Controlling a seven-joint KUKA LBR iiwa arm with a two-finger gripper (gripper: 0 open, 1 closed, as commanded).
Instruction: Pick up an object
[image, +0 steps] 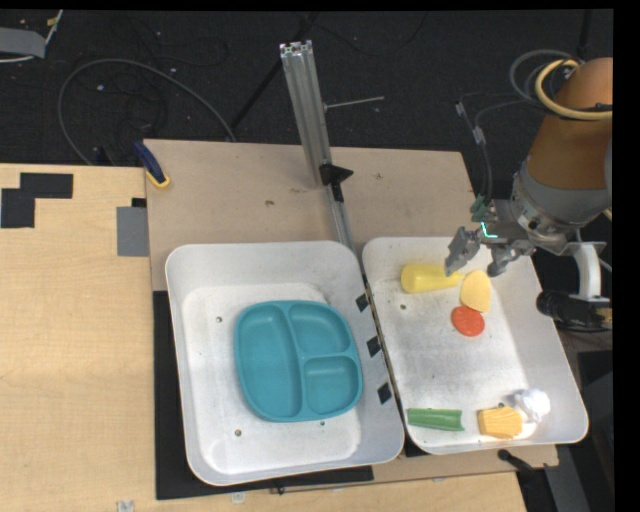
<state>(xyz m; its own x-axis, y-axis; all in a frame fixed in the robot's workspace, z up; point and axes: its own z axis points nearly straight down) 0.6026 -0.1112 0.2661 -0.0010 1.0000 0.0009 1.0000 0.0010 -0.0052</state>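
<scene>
The right bin (440, 345) holds several toy foods: a yellow piece (425, 277) near its far edge, a pale yellow round one (477, 291), a red-orange one (467, 321), a green one (435, 419) and a yellow-orange block (499, 423) beside a white lump (531, 404) at the near edge. My gripper (481, 256) hangs over the bin's far right, just above the two yellow pieces. Its two fingers (461, 250) stand apart, open, with nothing between them.
The left bin (200, 400) carries a teal divided plate (296, 358). A metal post (308, 110) rises behind the bins. Black clips (372, 345) sit along the seam between the bins. Cables lie on the dark floor behind the bench.
</scene>
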